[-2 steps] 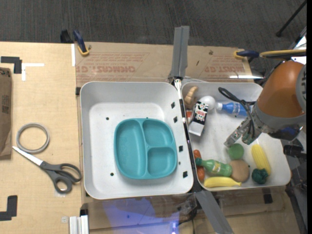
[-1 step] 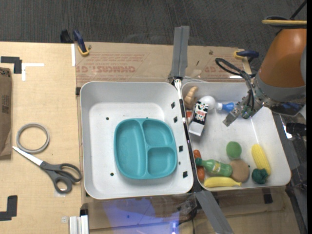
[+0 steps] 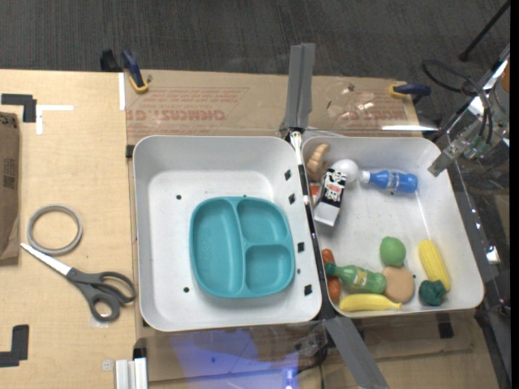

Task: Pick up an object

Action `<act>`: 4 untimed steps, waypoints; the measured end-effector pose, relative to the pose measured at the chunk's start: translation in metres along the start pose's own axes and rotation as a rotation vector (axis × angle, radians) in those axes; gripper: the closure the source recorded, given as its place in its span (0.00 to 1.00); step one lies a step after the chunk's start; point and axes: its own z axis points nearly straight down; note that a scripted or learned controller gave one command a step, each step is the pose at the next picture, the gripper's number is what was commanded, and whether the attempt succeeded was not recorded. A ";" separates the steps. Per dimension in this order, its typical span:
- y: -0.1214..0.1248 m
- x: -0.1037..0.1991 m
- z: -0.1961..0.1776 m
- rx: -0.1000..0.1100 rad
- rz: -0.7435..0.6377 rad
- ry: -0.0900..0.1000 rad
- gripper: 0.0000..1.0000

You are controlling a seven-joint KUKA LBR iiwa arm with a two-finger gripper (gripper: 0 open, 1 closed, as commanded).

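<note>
Looks to me like I'm right at the start of the pick here, approach not really begun: the gripper [image 3: 448, 159] is sitting out over the far-right corner of the right bin [image 3: 381, 209], up by its rim, and nothing in there is touching it. Honestly I cannot tell how the jaws stand, that end of the arm is a grey blur against cables, so no call from me on spread or pressed together; I see nothing between them. Everything worth grabbing is in that same right bin. Nearest to the gripper is the blue bottle [image 3: 391, 181], lying on its side near the bin's far wall, with a small milk carton [image 3: 329, 195] just beside it toward the divider. Along the bin's near edge there's a crowd: banana [image 3: 366, 302], green bottle [image 3: 358, 279], a tan round thing [image 3: 398, 283], a green ball [image 3: 392, 250] and a corn cob [image 3: 433, 263], several touching each other. My guess is the next move needs the arm to swing inward over the bin and come down on something with room around it, and the blue bottle looks like the easiest target. The left bin only has a teal divided plate [image 3: 242, 246].
</note>
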 end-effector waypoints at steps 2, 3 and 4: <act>-0.016 -0.005 0.146 0.001 0.056 0.002 0.00; 0.070 -0.005 0.154 -0.001 -0.044 0.001 0.00; 0.080 0.032 0.152 0.016 0.227 -0.016 0.00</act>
